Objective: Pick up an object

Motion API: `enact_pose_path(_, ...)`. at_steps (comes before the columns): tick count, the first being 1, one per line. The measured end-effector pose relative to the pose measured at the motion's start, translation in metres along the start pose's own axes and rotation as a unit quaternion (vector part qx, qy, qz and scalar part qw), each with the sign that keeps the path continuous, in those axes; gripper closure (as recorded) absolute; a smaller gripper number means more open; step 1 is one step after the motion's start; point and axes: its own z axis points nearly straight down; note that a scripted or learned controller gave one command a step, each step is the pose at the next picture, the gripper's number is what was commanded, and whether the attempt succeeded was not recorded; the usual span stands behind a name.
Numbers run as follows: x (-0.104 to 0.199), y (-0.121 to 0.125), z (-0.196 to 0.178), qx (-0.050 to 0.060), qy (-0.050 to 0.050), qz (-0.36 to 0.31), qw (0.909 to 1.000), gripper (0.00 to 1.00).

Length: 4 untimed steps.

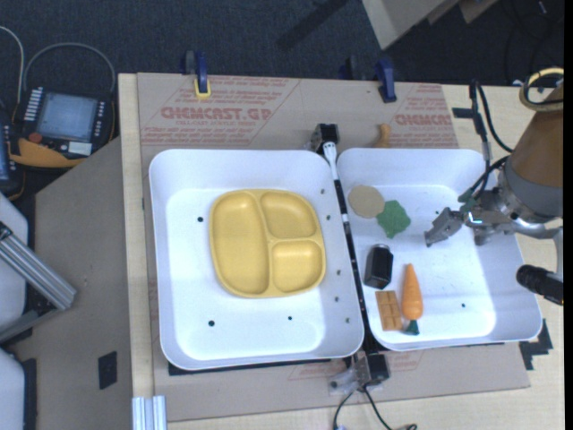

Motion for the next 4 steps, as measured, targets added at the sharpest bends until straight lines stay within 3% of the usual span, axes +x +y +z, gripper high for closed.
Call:
enact_pose_path(2, 0.003, -0.002, 0.096, -0.001, 0.0, 0.0, 1.0, 0.0)
enact_pose_path(3, 0.002, -0.001, 0.082, -0.004, -0.001, 0.0, 1.0, 1.0)
enact_pose_path(4, 0.003, 0.011, 0.026, -0.006, -0.002, -0.001, 1.0, 1.0)
